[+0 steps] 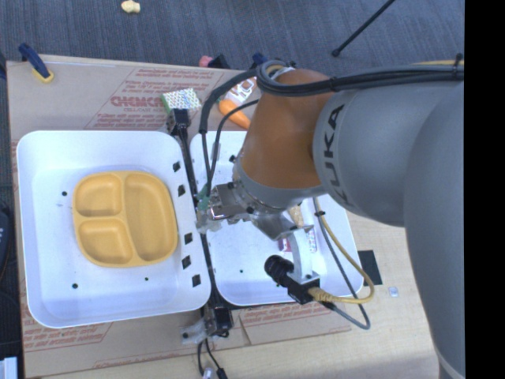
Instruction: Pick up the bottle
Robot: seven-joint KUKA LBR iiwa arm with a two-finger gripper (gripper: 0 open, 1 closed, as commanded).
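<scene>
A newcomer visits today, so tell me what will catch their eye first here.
The grey arm with its orange band looms over the right bin, hiding most of it. A yellow divided plate lies in the middle of the left bin. At the right bin's far edge, an orange thing with a white label, perhaps the bottle, peeks from behind the arm.

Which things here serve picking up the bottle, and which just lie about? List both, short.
For the job:
gripper, at the right bin's left edge
orange thing with a white label, half hidden behind the arm, possibly the bottle

Lying about:
yellow divided plate in the left bin
blue clamp at the bench corner
yellow scrap on the floor
</scene>
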